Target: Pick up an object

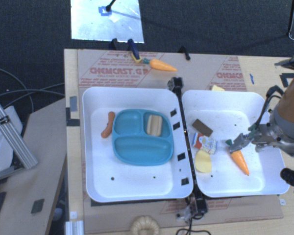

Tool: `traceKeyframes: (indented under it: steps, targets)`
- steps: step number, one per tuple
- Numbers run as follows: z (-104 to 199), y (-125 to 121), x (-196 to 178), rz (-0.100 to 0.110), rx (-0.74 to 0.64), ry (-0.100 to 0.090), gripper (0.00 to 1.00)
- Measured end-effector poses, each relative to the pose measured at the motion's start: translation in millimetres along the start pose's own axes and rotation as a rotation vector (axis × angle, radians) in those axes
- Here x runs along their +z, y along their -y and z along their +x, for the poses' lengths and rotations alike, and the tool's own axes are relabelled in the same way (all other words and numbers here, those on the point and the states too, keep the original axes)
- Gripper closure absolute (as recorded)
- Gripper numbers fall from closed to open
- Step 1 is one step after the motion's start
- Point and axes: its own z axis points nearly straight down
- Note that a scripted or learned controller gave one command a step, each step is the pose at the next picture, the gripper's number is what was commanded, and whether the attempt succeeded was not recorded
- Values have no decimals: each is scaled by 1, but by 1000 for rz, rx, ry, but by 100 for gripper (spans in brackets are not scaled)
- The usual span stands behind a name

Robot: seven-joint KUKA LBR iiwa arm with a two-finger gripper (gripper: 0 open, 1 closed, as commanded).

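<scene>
White plastic forms the left bin (95, 180), where an orange sausage-shaped toy (108, 125) lies just left of a blue divided plate (137, 148); a tan, bread-like piece (154, 125) sits in the plate's upper right compartment. Behind the bins, a toy carrot (159, 65) rests on the cardboard covering the worktop (206, 67). Black clips run along the seam between the bins. In the right bin (255, 185) a brown block (202, 127) lies near the upper left, a small printed packet (205, 143) just below it, and a pale yellow piece (203, 161) below that. Further right, an orange carrot (240, 161) lies tilted on the bin floor, its top end right at the end effector (236, 143), which reaches in from the right; whether it is released or clenched cannot be told.
</scene>
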Motion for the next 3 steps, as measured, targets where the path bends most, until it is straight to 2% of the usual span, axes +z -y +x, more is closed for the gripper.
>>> traceKeyframes:
  steps: [1, 2, 3]
  targets:
    - [0, -3, -5, -11, -3, 2, 0]
    - [4, 0, 57, -5, -2, 0, 0]
    - [-1, 0, 100, -6, -1, 0, 0]
